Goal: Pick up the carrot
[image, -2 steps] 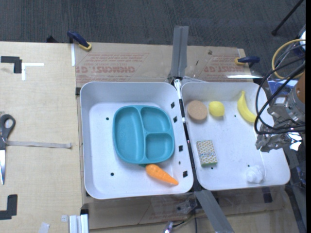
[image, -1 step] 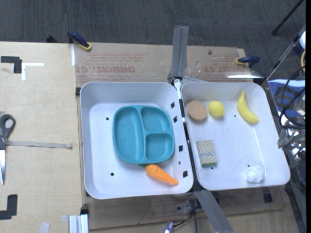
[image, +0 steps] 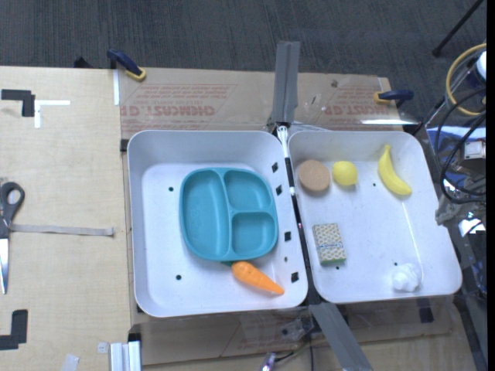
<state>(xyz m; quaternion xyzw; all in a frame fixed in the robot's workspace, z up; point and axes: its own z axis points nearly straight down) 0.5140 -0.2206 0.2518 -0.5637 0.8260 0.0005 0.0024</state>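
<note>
A pale wooden desk (image: 62, 168) carries two shallow white bins side by side on a sheet of cardboard, apparently clamped at its far corners so that nothing shifts. Scissors (image: 8, 207) lie off at the desk's edge.

The carrot (image: 257, 278) lies in the bin on the view's left (image: 147, 230). It rests on the floor at the near side, just beside the near rim of a teal divided plate (image: 228, 213) and close to the wall shared with the other bin. It lies flat and slanted, with its thick end towards the plate. That leaves room above it but little on the plate side, so a grasp across its width looks the safer choice.

The other bin (image: 433, 207) holds a banana (image: 393, 172), a lemon (image: 345, 174), a round brown piece (image: 314, 175) and a patterned block (image: 329, 243), all well apart from the carrot.

I cannot tell whether the fingers are open or closed.
</note>
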